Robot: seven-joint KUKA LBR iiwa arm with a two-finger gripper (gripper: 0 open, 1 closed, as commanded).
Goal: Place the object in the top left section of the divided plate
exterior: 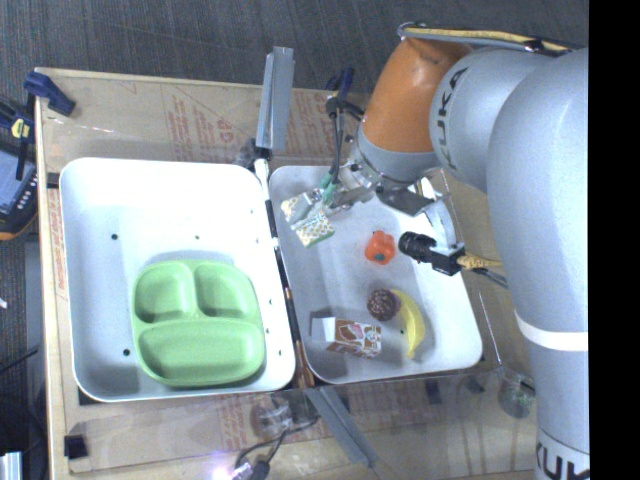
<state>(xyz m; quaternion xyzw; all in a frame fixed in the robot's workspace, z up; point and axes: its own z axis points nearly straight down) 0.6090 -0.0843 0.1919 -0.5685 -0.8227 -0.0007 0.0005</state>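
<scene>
1. Gripper (322, 200), camera view: sits low in the right bin (455, 353), near its top-left corner, w/ the arm (520, 118) coming in from the right. Fingers close on a small patterned packet (312, 224), which shows between them and hangs just under the tips. So it's gripping the packet, as far as this angle lets me judge.

2. Packet looks flat and floppy, pinched by an upper edge. My guess: it'll swing and may slip on a fast move. Lift straight up first, slowly, till it clears the bin wall.

3. Target: green divided plate (200, 323) lies in the left bin (80, 188), toward its near side. Two small sections on top, one long section below. Top left section (165, 293) is the goal; nothing lies in it.

4. Route: cross the rims where the two bins meet, then go down-left over the plate. Keep enough height so the dangling packet doesn't catch a rim.

5. Release: centre over the top left section, well off the ridge beside the top-right one, and go low before opening, since a floppy thing dropped from high could land across the ridge.

6. Leave alone, all in the right bin: orange item (378, 248), brown round item (383, 304), banana (412, 326), small carton (352, 336). None near the route.
</scene>
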